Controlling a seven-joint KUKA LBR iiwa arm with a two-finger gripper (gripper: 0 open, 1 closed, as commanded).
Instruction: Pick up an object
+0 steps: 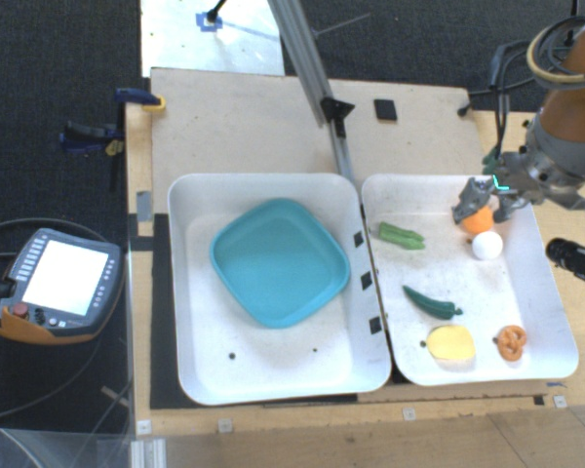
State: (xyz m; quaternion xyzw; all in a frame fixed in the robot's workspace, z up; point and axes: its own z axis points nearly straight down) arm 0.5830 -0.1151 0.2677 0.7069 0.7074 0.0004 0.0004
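Right bin [564, 331], far edge: gripper [476, 206] above orange ball [479, 220]
Finger state: cannot tell
White ball [487, 246]: touching orange ball's near side

White bins [273, 383] hold a turquoise plate [278, 261], two green vegetables [401, 234] (one darker [431, 303]), an orange ball [479, 219], a white ball [487, 246], a yellow piece [450, 342] and an orange pretzel [511, 341].

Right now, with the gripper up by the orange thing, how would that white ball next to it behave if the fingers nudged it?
The white ball looks round and smooth, so it would probably roll across the flat bin floor. It lies against the orange object under the gripper, so a nudge there could push it away. It looks small and likely light.
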